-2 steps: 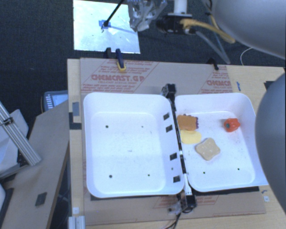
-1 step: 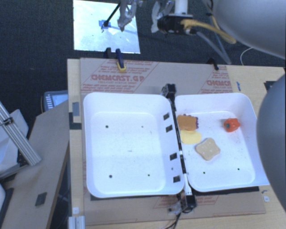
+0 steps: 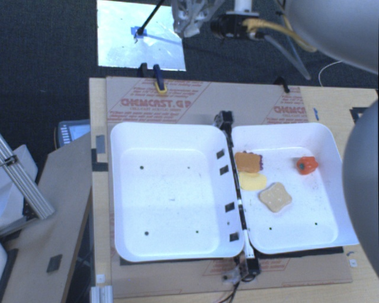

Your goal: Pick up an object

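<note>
On the left of the frame, the left bin (image 3: pixel 166 189) sits on my tabletop (image 3: pixel 98 100). In the right bin (image 3: pixel 323 231), near the divider, lie an orange-brown piece (image 3: pixel 248 161), a yellow slice (image 3: pixel 253 181) just below it, a tan toast piece (image 3: pixel 275 197) lower right, and a red-orange object (image 3: pixel 306 165) toward the bin's right side. My tool (image 3: pixel 190 18) hangs at the upper centre, above the bins; I cannot tell its state. My grey arm (image 3: pixel 361 177) crosses the right edge.
</note>
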Motion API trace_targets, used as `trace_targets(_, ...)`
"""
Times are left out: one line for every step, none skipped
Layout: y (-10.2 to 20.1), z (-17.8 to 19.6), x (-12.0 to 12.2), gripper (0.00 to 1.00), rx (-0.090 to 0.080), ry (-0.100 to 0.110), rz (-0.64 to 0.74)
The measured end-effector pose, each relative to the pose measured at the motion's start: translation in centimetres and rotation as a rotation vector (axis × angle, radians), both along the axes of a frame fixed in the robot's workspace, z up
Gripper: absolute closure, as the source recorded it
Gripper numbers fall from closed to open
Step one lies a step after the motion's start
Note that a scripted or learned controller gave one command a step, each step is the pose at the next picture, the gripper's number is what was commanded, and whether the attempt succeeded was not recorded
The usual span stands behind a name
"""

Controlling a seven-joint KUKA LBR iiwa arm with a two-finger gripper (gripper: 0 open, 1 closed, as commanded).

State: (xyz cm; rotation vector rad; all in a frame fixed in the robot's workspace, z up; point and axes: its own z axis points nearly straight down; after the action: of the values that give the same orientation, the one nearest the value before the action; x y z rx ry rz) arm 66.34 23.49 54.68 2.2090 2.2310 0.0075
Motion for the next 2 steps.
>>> trace_targets(0.0, 0.0, 0.0, 0.00, 0.000, 0.001, 0.001)
trace_targets(0.1, 1.1, 0.0, 1.00, 0.001, -0.002, 0.005)
